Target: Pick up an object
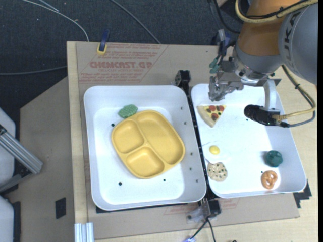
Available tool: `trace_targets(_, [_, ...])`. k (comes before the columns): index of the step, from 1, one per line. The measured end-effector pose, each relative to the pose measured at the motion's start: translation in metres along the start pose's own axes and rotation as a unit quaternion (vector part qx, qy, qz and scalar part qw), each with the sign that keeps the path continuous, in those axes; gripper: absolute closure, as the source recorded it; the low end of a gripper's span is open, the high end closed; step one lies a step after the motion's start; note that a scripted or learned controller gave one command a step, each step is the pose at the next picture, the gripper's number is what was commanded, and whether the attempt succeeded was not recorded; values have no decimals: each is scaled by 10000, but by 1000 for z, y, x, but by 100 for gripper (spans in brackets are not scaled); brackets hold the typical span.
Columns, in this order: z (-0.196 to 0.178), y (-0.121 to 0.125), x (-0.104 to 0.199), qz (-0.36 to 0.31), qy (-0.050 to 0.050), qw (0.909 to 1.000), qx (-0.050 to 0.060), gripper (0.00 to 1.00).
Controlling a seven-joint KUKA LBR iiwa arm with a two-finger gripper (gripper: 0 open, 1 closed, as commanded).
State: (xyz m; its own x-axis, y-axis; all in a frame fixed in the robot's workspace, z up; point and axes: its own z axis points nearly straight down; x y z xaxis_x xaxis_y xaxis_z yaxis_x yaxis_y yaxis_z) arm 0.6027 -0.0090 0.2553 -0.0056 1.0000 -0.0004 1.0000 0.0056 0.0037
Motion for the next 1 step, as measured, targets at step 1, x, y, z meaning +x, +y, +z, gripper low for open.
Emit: trace_targets(1, [16,12,55,18,-1,10000,3,100])
